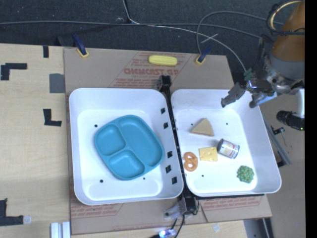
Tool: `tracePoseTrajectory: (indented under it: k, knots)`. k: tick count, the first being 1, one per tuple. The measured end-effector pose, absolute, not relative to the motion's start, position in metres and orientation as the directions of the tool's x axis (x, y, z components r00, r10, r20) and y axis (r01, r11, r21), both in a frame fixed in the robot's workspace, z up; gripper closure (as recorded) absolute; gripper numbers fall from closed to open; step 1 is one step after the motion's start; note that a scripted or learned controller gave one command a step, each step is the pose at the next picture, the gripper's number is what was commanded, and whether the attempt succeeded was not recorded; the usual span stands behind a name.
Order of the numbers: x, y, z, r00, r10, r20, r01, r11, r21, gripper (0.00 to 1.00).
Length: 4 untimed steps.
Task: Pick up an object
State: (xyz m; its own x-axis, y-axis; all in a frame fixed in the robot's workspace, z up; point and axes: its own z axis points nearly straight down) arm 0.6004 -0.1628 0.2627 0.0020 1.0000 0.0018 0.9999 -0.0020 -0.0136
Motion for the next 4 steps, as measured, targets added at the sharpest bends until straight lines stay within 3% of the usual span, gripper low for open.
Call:
tracePoseTrajectory:
  k: [1, 2, 4]
  knots:
    - [0.603, -0.162, 0.27, -0.001, 1.0, -0.001, 1.0, 0.001, -0.001, 0.0]
    - [0.594, -0.16, 0.223, -0.001, 1.0, 0.0, 1.0, 0.001, -0.006, 0.0]
    - [0.601, -0.157, 0.116, -0.001, 1.0, -0.001, 1.0, 0.001, -0.005, 0.0]
